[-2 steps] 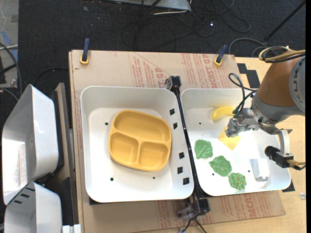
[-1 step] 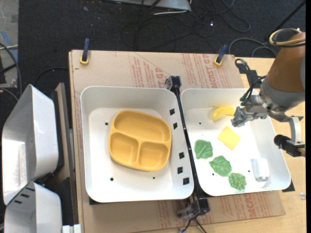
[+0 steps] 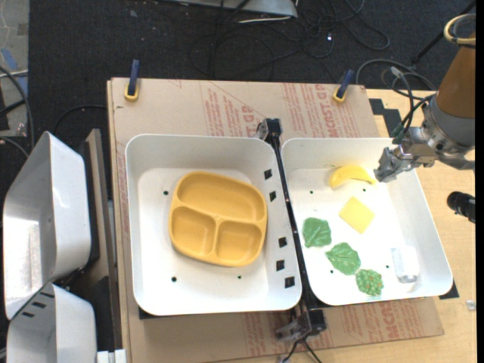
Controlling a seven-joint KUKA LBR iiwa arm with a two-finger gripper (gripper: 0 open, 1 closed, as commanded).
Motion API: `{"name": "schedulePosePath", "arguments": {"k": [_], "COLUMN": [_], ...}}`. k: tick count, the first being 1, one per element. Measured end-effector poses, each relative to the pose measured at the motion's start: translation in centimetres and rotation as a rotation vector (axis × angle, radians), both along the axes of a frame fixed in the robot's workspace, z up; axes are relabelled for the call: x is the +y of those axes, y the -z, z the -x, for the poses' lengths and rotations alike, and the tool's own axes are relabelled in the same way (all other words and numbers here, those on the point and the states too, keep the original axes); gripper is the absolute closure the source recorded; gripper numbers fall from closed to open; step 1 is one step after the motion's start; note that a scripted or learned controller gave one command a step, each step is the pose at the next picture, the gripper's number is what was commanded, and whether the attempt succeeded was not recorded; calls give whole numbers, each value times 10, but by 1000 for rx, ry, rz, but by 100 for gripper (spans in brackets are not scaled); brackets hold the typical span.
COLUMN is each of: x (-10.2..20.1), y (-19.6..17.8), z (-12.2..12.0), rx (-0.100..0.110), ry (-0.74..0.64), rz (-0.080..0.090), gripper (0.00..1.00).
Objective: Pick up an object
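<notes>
— Since you ask from the left side, what sits there first?

— On my table (image 3: pixel 189 104), which is a brown board, the left bin (image 3: pixel 144 203) holds a yellow divided plate (image 3: pixel 218 218). It lies flat near the bin's middle, with three compartments facing up, and it touches none of the bin's walls.

— And past the divider?

— The right bin (image 3: pixel 318 157) lies just beside the left one, their rims meeting along a dark strip. In it, going rightward, I see a green leaf (image 3: pixel 317 231) near the left wall, then a second green leaf (image 3: pixel 343 258) lower down, and a green bumpy piece (image 3: pixel 369 281) near the front rim. Above those lies a yellow curved piece (image 3: pixel 351 175), like a banana slice, and just below it a pale yellow block (image 3: pixel 357 215), tilted like a diamond. The two yellow things are near each other but apart. Further right, close to the front right corner, rests a small white object (image 3: pixel 405 263), hard to make out against the white floor.

— Where is your gripper?

— My gripper (image 3: pixel 387 166) hangs over the back right part of the right bin, just beside the yellow curved piece, on its right. My arm (image 3: pixel 457 89) comes in from the right edge.

— Is it open or holding something?

— I cannot tell; it is too small and dark to read, and I see nothing clearly between its tips.
</notes>
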State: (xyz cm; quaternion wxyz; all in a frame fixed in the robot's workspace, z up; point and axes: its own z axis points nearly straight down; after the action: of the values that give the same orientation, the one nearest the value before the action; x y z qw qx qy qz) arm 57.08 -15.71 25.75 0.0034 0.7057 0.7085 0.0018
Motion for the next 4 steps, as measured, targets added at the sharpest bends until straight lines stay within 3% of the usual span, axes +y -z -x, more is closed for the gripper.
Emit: {"name": "schedulePosePath", "arguments": {"k": [1, 4], "x": [0, 151], "y": [-21, 24], "z": [-1, 35], "rx": [4, 11], "ry": [0, -3], "rz": [-1, -4], "gripper": [100, 100]}}
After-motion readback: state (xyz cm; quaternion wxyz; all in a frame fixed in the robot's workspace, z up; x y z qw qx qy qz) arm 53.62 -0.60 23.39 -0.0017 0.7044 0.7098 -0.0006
